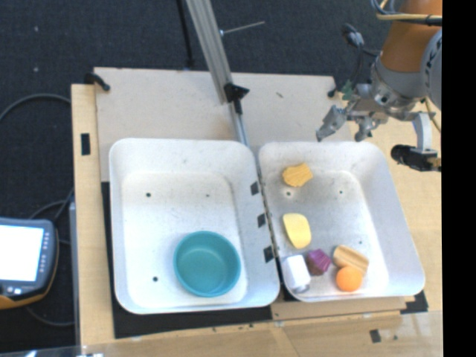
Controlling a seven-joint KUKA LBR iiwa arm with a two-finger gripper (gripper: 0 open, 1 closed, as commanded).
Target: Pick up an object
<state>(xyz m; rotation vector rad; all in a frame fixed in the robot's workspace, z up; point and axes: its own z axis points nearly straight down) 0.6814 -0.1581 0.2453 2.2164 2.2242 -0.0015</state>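
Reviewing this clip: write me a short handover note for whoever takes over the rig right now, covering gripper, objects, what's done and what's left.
Gripper: fingers open, holding nothing, above the far rim of the right bin.
Right bin contents: orange-yellow chunk near the far end; yellow block mid-bin; at the near end, white cylinder, purple piece, tan block and orange ball, clustered close together.
Left bin: teal bowl at the near side.
Done: nothing picked yet.
Left: choose an object, descend, grasp, lift. The orange-yellow chunk looks nearest and stands apart, so it is likely the easiest target.
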